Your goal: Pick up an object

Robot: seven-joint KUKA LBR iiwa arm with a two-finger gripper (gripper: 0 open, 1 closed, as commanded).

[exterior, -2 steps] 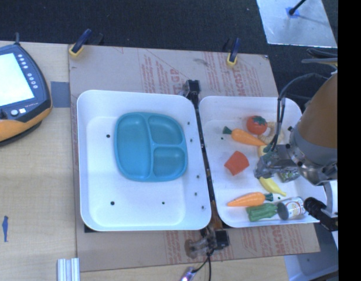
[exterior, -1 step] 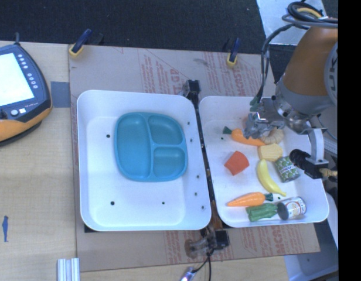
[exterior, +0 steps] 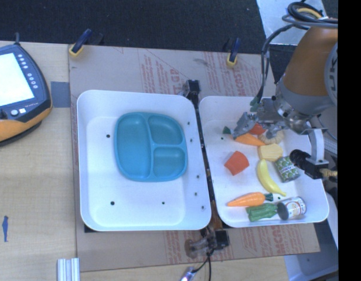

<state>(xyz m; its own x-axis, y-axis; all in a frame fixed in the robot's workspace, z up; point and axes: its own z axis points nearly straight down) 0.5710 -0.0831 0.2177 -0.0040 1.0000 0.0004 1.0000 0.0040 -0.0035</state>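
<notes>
Nearest in the right shallow white bin [exterior: 321, 212]: small tin can with red label [exterior: 293, 207] beside a green plastic vegetable [exterior: 261, 212], orange plastic carrot [exterior: 248, 199] just above. Further back: yellow plastic banana [exterior: 268, 178], green patterned block [exterior: 286, 168], red plastic block [exterior: 236, 162], pale yellow cheese-like wedge [exterior: 270, 151]. End effector [exterior: 255, 124] low at the far end over another orange piece [exterior: 248, 139]; whether it is apart or together, cannot tell. Left white bin [exterior: 89, 204] holds a blue divided plastic plate [exterior: 150, 146].

Faint reddish lettering is printed in slanted rows on the cardboard sheet [exterior: 163, 69] under the two bins, and a label is carried by the small can [exterior: 293, 208] lying on the sheet's right side, but neither can be read.
</notes>
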